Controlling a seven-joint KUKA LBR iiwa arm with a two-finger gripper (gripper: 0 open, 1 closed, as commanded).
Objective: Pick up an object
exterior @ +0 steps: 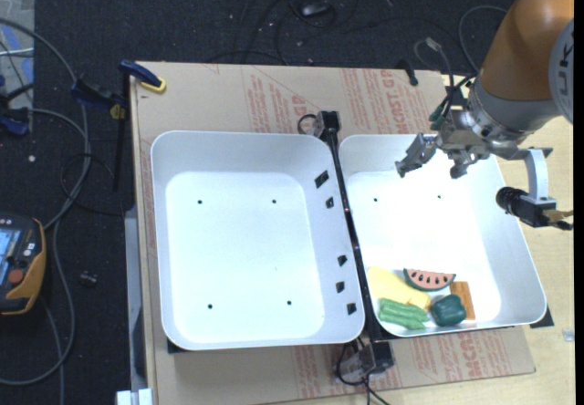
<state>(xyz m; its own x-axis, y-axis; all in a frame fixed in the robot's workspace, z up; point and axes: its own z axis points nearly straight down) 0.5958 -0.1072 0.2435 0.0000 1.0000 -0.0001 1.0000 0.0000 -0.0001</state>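
My gripper (pixel 433 163) hovers over the far end of the right bin (pixel 474 212), open, with nothing between its fingers (pixel 408 161). At the near end of that bin lies a cluster of toy foods. It holds a watermelon slice (pixel 429 279), a yellow wedge (pixel 387 285), a light green ribbed piece (pixel 402 313), a dark green block (pixel 447 310) and an orange piece (pixel 464 297). The gripper is well apart from them, toward the back of the bin.
The left bin (pixel 182 166) sits beside the right one, with a black divider with clips (pixel 339 212) between them. Both rest on a cardboard-covered bench (pixel 265 93). Cables and a blue clamp (pixel 141 77) lie beyond the bench's far left corner.
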